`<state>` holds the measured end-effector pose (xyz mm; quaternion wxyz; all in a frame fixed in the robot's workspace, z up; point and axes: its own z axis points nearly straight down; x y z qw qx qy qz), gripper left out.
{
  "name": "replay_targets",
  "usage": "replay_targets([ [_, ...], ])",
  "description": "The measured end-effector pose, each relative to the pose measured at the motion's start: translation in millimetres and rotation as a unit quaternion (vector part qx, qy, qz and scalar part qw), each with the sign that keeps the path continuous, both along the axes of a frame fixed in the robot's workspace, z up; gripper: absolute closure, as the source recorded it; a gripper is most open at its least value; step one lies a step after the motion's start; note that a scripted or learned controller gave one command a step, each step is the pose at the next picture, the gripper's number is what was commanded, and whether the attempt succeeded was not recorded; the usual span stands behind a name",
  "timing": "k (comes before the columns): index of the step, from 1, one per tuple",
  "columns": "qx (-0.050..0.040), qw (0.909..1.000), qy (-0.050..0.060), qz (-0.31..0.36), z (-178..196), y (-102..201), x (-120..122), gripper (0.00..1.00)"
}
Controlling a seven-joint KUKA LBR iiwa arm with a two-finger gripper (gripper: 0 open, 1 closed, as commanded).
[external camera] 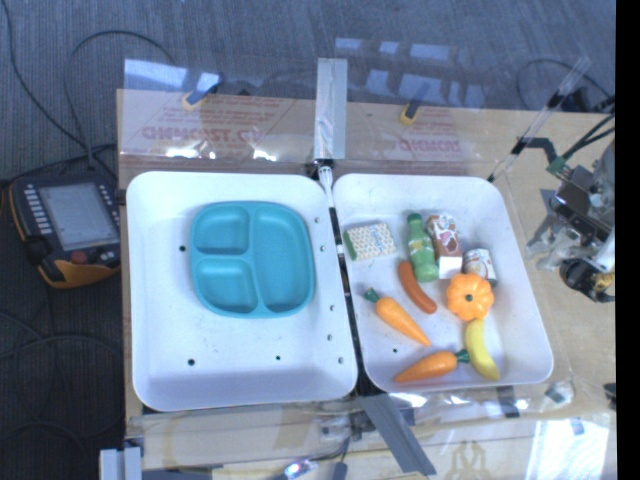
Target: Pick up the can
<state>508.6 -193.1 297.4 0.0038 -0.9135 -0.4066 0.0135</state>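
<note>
Grey carpet and loose cables surround the bench (570, 138), where two white bins sit side by side. Inside the right bin (520, 233), near its right wall, the can (479, 265) lies small among toy food, touching the pumpkin (470, 296) below it and a carton (445, 244) on its left. It looks light, rigid and smooth, likely to roll or slip, so I would close across its round body where the right side is free. At the bench's right edge the gripper (578, 253) hangs outside the bin, well apart from the can; whether it is open I cannot tell.
</note>
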Motion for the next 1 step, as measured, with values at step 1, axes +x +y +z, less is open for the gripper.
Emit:
replay_targets([
  [1, -0.0003, 1.0000, 0.003, 0.003, 6.7, 0.7, 0.9, 1.00],
])
